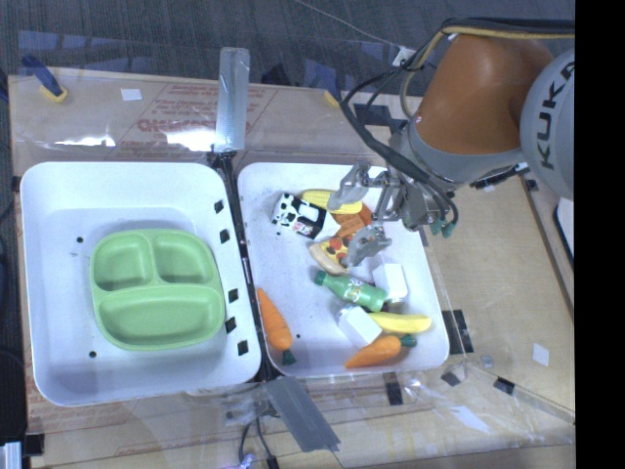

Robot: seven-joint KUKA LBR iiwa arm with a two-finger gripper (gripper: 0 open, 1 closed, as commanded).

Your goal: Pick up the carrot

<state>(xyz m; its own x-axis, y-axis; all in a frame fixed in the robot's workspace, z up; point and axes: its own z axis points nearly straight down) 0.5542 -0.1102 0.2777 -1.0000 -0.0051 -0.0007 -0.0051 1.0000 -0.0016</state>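
A: Count pls. Bins?
B: 2 shallow white plastic bins on the bench, side by side. The left bin point(39, 262) has 1 item: a green plastic tray with three compartments point(156, 288).
A: Right bin point(256, 189)?
B: 2 orange carrots w/ green tops. The first carrot point(274, 321) lies along the bin's left wall, near the front. The second carrot point(379, 352) lies at the front edge, just below a yellow banana point(400, 321). Also 1 green bottle point(352, 290) lying flat, and 2 white blocks: one block point(391, 280) just right of the bottle, other block point(359, 325) touching the banana's left end.
A: Rest?
B: 1 black-and-white cow-spotted toy point(296, 215) toward the back, 1 pizza-slice toy point(330, 253), plus some yellow and orange bits under the arm, can't ID or count.
A: Hand?
B: Grey metal hand point(359, 218) sits over the back of the right bin, fingers spread, nothing between them that I can make out. Well apart from both carrots.
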